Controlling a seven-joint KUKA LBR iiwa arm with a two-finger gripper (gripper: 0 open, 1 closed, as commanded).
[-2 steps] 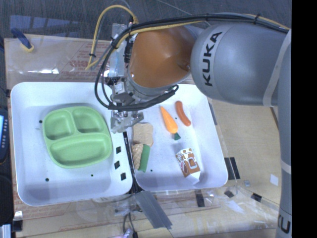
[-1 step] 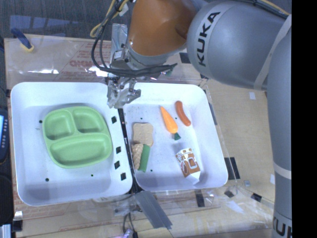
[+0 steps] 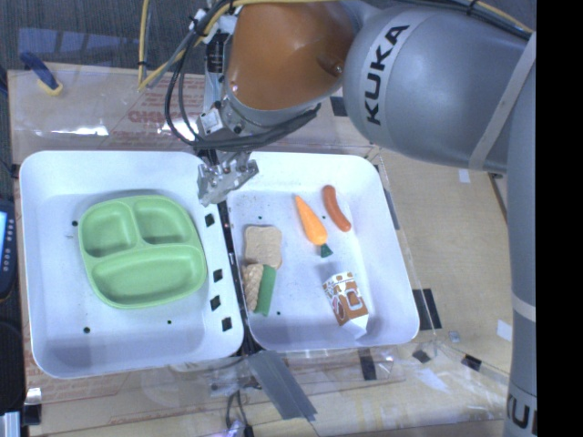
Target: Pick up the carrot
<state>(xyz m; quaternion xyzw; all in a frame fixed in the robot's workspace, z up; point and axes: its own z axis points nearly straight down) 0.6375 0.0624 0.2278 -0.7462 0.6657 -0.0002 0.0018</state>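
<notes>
Above the seam between the bins, my gripper (image 3: 221, 179) hangs; I cannot tell its opening. Nothing is visibly held. The carrot (image 3: 311, 223) lies well apart in the right bin (image 3: 383, 244).

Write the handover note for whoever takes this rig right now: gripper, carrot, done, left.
Gripper: over the back edge where the two bins meet, holding nothing that can be seen.
Carrot: lying in the right bin, beside the sausage, apart from the gripper.
Done: nothing yet; carrot not picked up.
Left: move right over the carrot, lower, close on it, lift.
</notes>
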